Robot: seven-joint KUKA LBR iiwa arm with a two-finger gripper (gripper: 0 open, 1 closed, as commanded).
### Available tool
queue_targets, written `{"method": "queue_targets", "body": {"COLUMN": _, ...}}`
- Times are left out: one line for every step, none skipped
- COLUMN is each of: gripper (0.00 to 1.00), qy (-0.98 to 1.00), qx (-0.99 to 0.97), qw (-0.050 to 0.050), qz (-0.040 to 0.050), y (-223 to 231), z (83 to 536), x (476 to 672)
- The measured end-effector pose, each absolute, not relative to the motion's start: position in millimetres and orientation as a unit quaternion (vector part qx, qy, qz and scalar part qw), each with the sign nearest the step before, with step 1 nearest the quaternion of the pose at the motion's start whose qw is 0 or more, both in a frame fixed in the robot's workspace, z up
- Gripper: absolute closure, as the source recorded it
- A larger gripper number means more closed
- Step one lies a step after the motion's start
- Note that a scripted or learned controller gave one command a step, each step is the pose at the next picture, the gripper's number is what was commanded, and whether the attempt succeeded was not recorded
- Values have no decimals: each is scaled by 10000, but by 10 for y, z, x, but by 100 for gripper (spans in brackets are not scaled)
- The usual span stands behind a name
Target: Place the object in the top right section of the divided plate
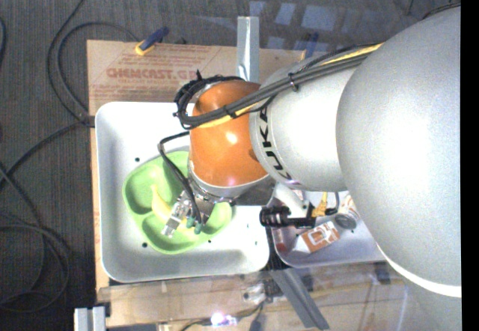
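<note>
Plate (146,191) time! My pincer (185,219) hangs low over the green divided plate in the left bin (112,142), because that is where the object should go. I cannot tell what my pincer holds, or where the object is.

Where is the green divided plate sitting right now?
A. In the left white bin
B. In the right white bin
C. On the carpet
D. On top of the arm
A. The green divided plate lies on the floor of the left white bin, with the gripper hanging just over its right part.
</note>
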State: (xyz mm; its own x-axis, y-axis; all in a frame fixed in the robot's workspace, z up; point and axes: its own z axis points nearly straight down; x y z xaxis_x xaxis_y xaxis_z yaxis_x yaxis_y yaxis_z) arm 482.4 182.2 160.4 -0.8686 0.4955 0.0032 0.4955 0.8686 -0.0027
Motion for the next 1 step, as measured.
{"method": "queue_targets", "body": {"gripper": 100, "qy": -9697, "qx": -2443, "qw": 6, "qz": 15, "y": 1059, "z": 1624, "x": 5430}}
